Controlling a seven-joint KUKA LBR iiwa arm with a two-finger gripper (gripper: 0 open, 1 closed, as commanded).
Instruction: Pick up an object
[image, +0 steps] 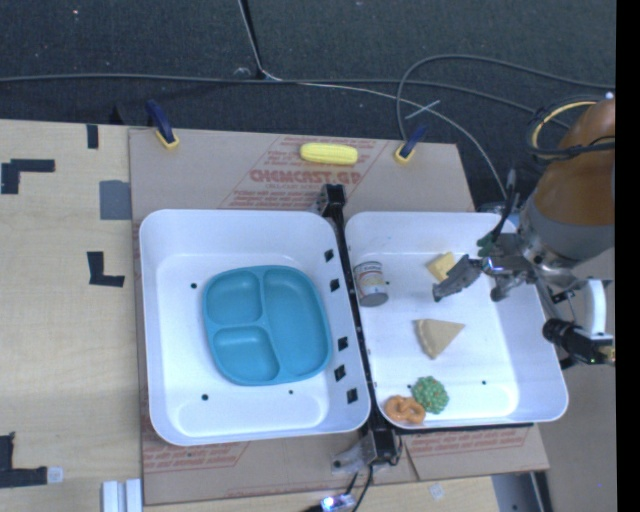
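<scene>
While the grey arm (572, 195) with its orange band reaches in from the right, the gripper (478, 280) is seen hanging over the right bin (500, 400), with its two dark fingers spread apart and nothing between them. One finger (452, 281) points toward the bin's middle, and its tip lies just beside a small yellow block (441, 265) near the upper middle of that bin; whether the two touch cannot be told. The other finger (503, 285) stands to the right of it.

Four further objects are found in the right bin. A small metal can (371, 283) is placed close to the bin's left wall, well apart from the gripper. A tan wedge (437, 336) lies near the middle, below the open fingers. At the bin's lower edge a green broccoli-like piece (431, 394) and an orange pretzel-like piece (405, 409) are seen touching each other.

In the left bin (170, 300) a blue divided plate (266, 324) with three compartments is laid flat near the centre. Both bins are set side by side on a cardboard sheet (240, 175) with red lettering. On that sheet, beyond the bins, a yellow corn-like object (328, 153) is lying, and the sheet's far edge is held by two clamps (163, 127) with blue and yellow handles. Cables (300, 82) are run across the dark floor behind the bench.
</scene>
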